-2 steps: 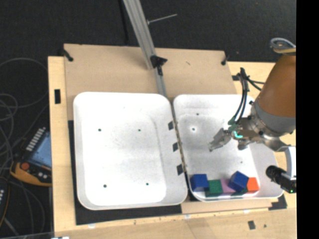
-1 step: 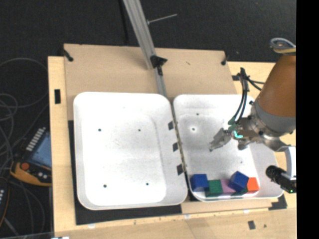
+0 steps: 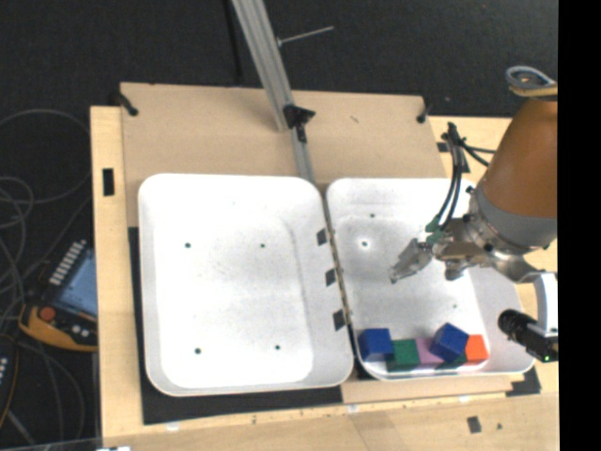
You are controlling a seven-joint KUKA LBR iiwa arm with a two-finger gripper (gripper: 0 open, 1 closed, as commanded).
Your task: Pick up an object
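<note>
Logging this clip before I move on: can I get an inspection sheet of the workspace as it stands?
Surface: wooden bench bearing two white bins, left bin and right bin.
Job's things: blocks along the right bin's near edge: blue block, green block, pink block, second blue block, orange block.
Clutter: nothing seen.
Grippers: gripper above the right bin's floor, apart from the blocks.
Cables: dark cables on the arm; loose cables on the floor.
Surroundings: handheld controller; metal pole.
</note>
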